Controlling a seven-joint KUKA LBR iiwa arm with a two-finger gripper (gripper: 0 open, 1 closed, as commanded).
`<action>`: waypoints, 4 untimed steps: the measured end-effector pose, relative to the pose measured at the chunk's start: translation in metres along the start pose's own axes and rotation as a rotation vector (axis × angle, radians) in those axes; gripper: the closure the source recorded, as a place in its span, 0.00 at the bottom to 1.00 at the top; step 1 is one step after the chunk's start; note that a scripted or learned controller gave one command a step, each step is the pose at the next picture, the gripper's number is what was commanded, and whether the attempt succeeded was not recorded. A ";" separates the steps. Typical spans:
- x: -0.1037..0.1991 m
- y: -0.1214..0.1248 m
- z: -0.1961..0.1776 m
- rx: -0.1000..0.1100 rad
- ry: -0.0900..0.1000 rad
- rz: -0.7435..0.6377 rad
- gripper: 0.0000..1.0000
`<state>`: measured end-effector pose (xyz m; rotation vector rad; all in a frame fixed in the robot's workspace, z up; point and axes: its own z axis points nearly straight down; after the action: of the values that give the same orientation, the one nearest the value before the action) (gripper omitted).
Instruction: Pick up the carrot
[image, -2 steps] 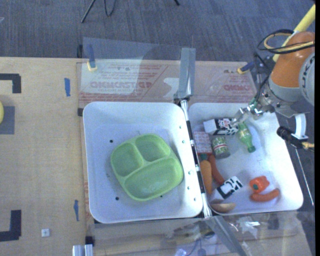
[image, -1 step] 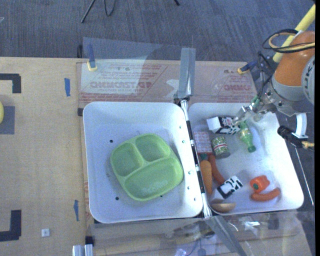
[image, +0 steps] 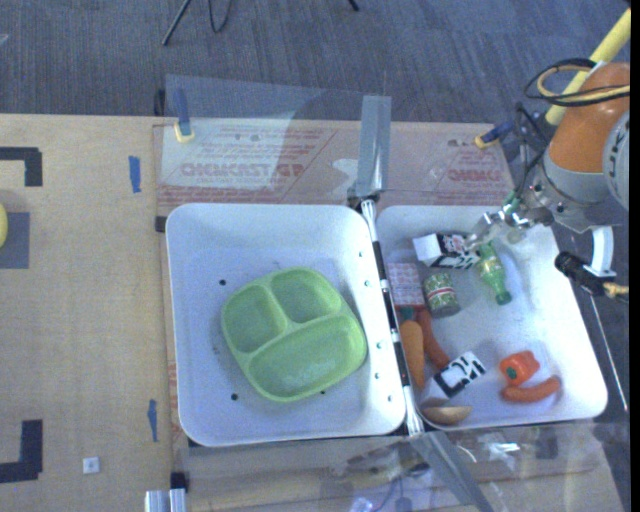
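Two white bins sit on the wooden bench. From above, my gripper (image: 497, 222) hovers at the right bin's (image: 590, 385) far edge, grip unreadable. The carrot (image: 412, 352) hugs the divider wall; I should descend along its length.

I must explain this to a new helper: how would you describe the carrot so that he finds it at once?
Look in the right bin, along its left wall. The carrot lies there lengthwise: a plain orange tapered stick. A redder sausage-like piece lies against its right side, and the black-and-white toy is further right.
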<state>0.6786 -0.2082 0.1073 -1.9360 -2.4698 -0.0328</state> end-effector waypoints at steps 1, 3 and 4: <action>0.000 0.000 0.000 0.000 0.000 0.000 0.00; 0.000 0.000 0.000 0.000 0.000 0.000 0.00; 0.000 0.000 0.000 0.000 0.000 0.000 0.00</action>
<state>0.6784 -0.2085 0.1069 -1.9365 -2.4696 -0.0324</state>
